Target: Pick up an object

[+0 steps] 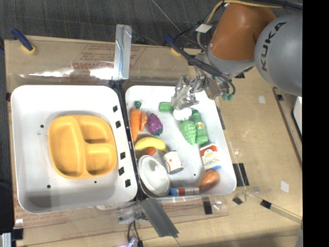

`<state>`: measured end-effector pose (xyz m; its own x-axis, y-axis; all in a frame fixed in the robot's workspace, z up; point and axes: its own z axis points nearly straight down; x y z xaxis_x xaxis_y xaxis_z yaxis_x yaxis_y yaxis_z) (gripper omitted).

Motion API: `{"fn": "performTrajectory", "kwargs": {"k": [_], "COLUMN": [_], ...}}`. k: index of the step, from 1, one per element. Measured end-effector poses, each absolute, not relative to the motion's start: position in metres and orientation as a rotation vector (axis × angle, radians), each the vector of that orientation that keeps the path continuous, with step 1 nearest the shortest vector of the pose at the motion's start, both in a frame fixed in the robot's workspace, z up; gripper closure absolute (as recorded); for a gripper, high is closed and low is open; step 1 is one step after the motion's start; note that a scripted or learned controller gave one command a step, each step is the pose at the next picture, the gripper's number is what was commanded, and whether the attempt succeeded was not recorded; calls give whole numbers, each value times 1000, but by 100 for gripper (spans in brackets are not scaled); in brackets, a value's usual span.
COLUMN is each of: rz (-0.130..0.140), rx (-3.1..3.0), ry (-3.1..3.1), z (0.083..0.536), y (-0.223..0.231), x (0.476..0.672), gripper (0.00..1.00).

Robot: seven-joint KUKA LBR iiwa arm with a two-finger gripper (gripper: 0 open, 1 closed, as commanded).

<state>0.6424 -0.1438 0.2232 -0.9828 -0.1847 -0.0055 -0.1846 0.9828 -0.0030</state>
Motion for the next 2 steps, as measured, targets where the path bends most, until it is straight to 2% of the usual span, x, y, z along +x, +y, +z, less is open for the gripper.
{"fn": "performTrajectory", "kwargs": {"k": [1, 2], "rz": [0, -2], "rx": [-956, -1404], "ry": [2992, 2805], "z": [187, 178], "y": [-195, -208], "x": [641, 658], "gripper": [100, 100]}}
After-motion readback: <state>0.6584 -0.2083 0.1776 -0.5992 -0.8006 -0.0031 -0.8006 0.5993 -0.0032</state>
